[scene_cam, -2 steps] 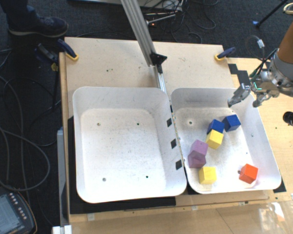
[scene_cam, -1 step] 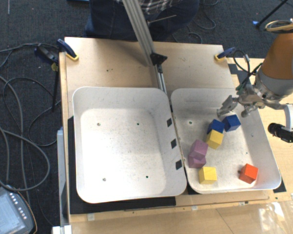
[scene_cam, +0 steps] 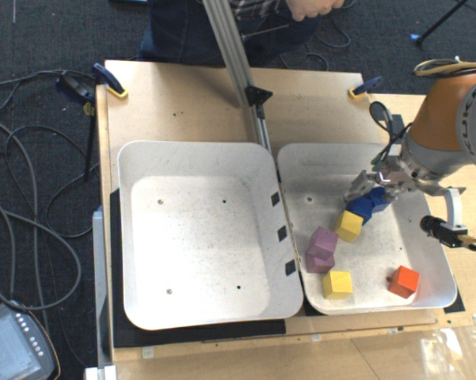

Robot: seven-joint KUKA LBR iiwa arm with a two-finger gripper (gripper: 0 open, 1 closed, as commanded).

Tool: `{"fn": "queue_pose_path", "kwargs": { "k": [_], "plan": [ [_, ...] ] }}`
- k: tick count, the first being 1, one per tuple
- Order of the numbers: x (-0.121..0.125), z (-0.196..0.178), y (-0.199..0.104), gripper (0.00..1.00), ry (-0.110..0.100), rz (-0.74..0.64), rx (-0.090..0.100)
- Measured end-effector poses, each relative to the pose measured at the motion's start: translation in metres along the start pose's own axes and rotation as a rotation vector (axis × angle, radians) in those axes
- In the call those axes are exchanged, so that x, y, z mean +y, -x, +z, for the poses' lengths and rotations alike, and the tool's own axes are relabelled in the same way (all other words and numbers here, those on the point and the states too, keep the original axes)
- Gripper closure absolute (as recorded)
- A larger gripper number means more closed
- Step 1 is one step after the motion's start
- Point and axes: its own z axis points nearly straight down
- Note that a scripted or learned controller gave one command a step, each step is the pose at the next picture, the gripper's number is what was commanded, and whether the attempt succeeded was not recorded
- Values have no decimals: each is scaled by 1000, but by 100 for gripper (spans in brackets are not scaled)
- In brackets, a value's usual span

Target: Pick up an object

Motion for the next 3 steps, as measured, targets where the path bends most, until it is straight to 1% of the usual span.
{"fn": "queue_pose_path", "kwargs": {
  "k": [1,2,3],
  "plan": [
    [5,4,1,0,15,-1,-3],
    [6,-5,2,100,19,-2,-6],
    [4,-49,1,100,1,-3,2]
  ]
}}
